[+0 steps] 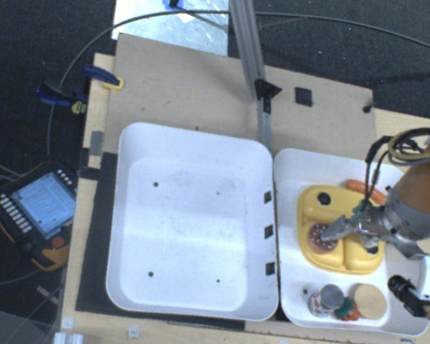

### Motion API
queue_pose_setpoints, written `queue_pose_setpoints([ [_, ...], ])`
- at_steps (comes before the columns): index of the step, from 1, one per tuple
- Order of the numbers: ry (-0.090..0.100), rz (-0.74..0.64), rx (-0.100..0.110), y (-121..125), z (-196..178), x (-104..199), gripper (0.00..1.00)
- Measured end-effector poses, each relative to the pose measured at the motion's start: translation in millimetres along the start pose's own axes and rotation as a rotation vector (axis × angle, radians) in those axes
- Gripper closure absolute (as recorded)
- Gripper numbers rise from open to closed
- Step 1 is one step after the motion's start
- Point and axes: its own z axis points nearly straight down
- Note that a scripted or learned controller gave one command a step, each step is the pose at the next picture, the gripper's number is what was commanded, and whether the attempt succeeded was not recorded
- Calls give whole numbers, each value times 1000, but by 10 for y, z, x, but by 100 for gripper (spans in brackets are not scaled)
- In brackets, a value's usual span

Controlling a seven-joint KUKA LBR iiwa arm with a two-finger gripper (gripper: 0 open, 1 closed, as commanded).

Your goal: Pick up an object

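Overhead, two white bins sit side by side. Reaching from the right, the arm's gripper (pixel 341 229) hangs low over a yellow toy (pixel 337 207) in the right bin (pixel 284 219), fingers slightly apart, clamping nothing. Near that bin's front edge lie a grey can (pixel 329 297) and a tan disc (pixel 370 301).

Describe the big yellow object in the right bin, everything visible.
The yellow object is the largest item in the right bin, lying flat in its middle. It looks like smooth moulded plastic with rounded, lobed edges. A dark round spot sits near its upper left, and a round brownish, speckled patch marks its lower left. The gripper sits directly over it, covering part of its right side; contact cannot be confirmed. An orange piece lies by its upper right edge.
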Motion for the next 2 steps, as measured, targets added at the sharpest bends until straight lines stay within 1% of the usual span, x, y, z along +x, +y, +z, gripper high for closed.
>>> queue_pose_setpoints([
  [1,3,-8,-10,45,33,43,0],
  [2,12,-14,-12,72,-86,91,100],
])
